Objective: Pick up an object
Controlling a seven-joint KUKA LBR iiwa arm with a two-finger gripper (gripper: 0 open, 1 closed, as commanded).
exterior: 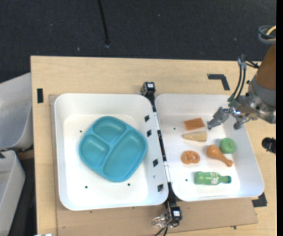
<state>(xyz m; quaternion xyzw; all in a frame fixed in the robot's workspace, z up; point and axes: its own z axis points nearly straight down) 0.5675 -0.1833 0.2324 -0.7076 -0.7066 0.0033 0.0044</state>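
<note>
End effector (227, 118) – fingers spread, holding nothing – over right bin (244, 181): five food items; one blue plate (112, 148) left.

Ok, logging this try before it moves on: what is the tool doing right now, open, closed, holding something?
Tool: open, holding nothing, poised over the right bin just above the toy foods.

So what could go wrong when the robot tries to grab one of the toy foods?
The toy foods lie packed close in the right bin. Reaching for the green apple, the gripper might bump the drumstick touching it. The bread slice and brown slice lie flat, so the fingers could slip over them. The green bottle, lying on its side, might roll.
</note>
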